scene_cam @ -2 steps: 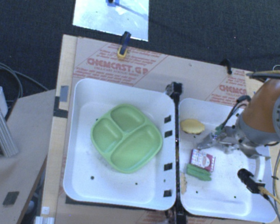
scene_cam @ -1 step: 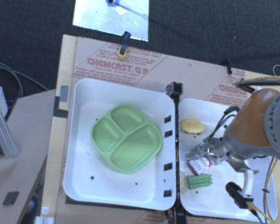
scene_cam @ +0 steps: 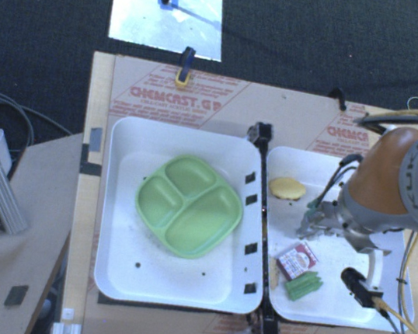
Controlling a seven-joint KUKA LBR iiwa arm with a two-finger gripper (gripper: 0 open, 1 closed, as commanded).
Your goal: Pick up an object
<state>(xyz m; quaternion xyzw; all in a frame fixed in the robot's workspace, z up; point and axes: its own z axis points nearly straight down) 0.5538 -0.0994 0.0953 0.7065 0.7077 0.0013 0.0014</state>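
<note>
Arm (scene_cam: 395, 184): reached in over the right bin (scene_cam: 304, 163), presumably to pick from it
End effector (scene_cam: 314, 224): held low beside the red packet (scene_cam: 297, 259); whether open or shut cannot be told
Candidates: yellow disc (scene_cam: 287, 188), green piece (scene_cam: 303, 286)
Left bin (scene_cam: 130, 142): taken up by a green tray (scene_cam: 189, 205)

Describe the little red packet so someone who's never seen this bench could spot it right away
Find the right-hand shallow white bin. Near its front left part lies a small red and white packet, just behind a green leafy toy vegetable. It is the only red, flat, square-cornered item; the pale yellow round piece sits farther back.
</note>
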